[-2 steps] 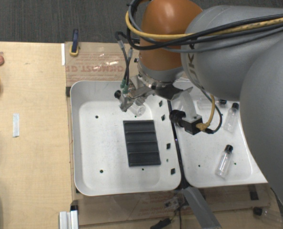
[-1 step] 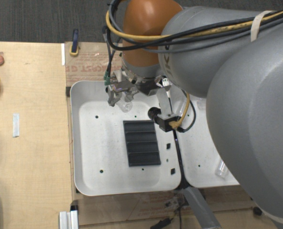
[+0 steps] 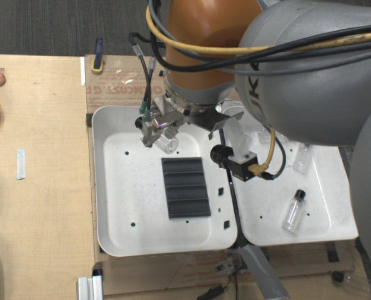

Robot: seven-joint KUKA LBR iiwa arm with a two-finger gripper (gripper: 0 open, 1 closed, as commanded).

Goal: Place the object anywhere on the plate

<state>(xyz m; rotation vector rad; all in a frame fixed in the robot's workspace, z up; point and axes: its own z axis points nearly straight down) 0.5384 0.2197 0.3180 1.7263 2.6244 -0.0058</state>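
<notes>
Lying in the right bin, a clear black-capped vial (image 3: 293, 210); gripper (image 3: 155, 130) state unclear.

Glossy orange band (image 3: 204, 27) above smooth grey arm casing (image 3: 310, 74). Matt black ribbed plate (image 3: 186, 187) in a smooth white plastic bin (image 3: 110, 230). Clear glassy vial (image 3: 293, 211), black-capped, in the second white bin (image 3: 335, 230). Pale wood-grain bench (image 3: 42, 167).

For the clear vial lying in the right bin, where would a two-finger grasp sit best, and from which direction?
Probably across the middle of the clear vial's body, coming straight down from above. It lies flat on the right bin's floor, tilted with its dark cap toward the upper right, so fingers should close across its narrow width, either side of the long axis.
</notes>
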